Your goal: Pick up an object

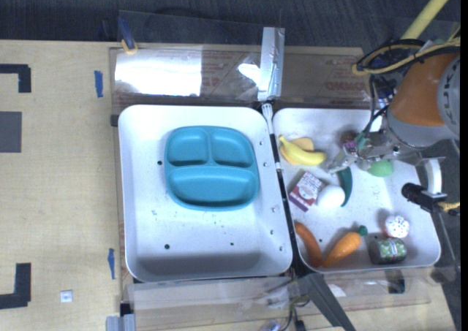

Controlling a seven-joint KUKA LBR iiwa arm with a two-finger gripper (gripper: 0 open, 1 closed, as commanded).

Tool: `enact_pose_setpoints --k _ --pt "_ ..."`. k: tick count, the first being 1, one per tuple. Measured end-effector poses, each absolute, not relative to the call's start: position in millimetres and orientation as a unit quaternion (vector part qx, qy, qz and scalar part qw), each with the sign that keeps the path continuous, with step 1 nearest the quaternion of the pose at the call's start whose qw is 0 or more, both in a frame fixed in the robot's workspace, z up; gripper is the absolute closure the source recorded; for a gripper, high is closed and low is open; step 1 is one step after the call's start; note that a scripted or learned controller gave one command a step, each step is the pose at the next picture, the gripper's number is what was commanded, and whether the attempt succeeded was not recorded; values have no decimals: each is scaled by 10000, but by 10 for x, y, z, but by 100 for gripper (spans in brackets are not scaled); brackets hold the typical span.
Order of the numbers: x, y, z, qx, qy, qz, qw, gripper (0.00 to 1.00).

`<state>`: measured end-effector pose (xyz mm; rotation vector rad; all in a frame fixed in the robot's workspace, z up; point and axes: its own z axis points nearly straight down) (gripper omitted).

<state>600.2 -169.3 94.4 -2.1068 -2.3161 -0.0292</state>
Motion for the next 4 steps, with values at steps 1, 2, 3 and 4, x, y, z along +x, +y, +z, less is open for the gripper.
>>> enact_pose_setpoints --k 1,2,3,4 --pt "5999 -1722 1035 -6729 -7397 -62 9 100" --pt "5904 -2158 1473 -7177 -6964 -7 -29 100" --pt "5918 -2146 1576 -7166 -6974 -15 -48 100" --pt "5083 -1690 1996 -7817 -6237 0 12 100"
